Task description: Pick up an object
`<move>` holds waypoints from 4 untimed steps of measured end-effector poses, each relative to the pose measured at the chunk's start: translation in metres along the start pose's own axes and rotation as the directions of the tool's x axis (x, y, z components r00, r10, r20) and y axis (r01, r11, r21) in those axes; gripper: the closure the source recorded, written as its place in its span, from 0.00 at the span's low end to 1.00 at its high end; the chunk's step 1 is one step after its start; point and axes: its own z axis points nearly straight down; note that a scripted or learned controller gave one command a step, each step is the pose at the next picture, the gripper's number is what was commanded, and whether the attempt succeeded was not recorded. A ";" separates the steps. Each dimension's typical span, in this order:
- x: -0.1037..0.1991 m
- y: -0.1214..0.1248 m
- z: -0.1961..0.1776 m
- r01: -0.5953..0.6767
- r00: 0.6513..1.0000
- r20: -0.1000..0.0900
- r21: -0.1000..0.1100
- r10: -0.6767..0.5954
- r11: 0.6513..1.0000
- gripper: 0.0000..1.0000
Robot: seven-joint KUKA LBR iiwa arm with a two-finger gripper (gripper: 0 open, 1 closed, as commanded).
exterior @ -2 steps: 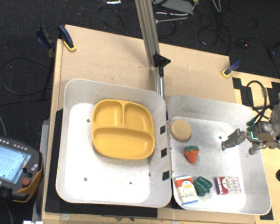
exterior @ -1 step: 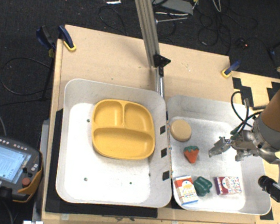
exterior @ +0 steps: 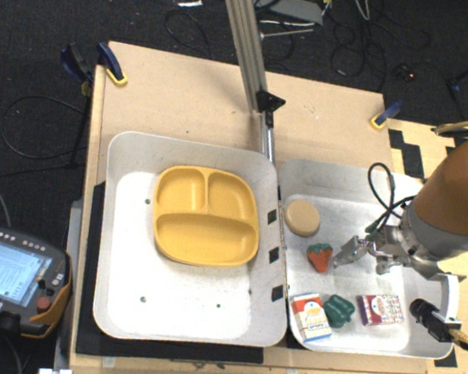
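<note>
The tool [exterior: 355,252] hovered low in the right bin [exterior: 352,186], just right of the toy strawberry [exterior: 319,256]; whether it was apart or together could not be told, and nothing showed in its grip. A round tan disc [exterior: 303,217], a small carton [exterior: 312,316], a green piece [exterior: 338,310] and a dark red packet [exterior: 380,310] lay nearby. The left bin [exterior: 126,209] carried a yellow divided plate [exterior: 207,216].

Even bright overhead light; white bins [exterior: 132,167] near glare, soft short shadows, dark floor [exterior: 41,22] murky, focus slightly soft throughout.
</note>
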 end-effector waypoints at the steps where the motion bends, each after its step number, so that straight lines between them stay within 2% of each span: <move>1: 0.000 0.001 0.029 -0.002 1.000 0.001 -0.004 0.002 1.000 0.00; 2: 0.000 0.002 0.017 -0.001 1.000 0.002 -0.008 0.001 1.000 1.00; 3: 0.011 0.002 -0.035 0.002 1.000 0.002 -0.010 -0.002 1.000 1.00; 4: 0.006 0.001 -0.080 0.001 1.000 0.004 -0.010 -0.001 1.000 1.00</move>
